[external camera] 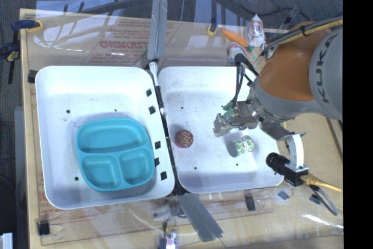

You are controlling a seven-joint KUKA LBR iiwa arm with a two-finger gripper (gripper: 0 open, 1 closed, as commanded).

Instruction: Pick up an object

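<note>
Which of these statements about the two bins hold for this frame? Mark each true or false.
1. The teal tray lies in the left bin. True.
2. The tray has three compartments. True.
3. The brown ball sits on the tray. False: it lies on the floor of the right bin, near the divider.
4. The tool is over the left bin. False: it is over the right bin, right of the ball.
5. A small green and white object lies in the right bin, near the tool. True.
6. The ball touches the green and white object. False: bare bin floor separates them.
</note>
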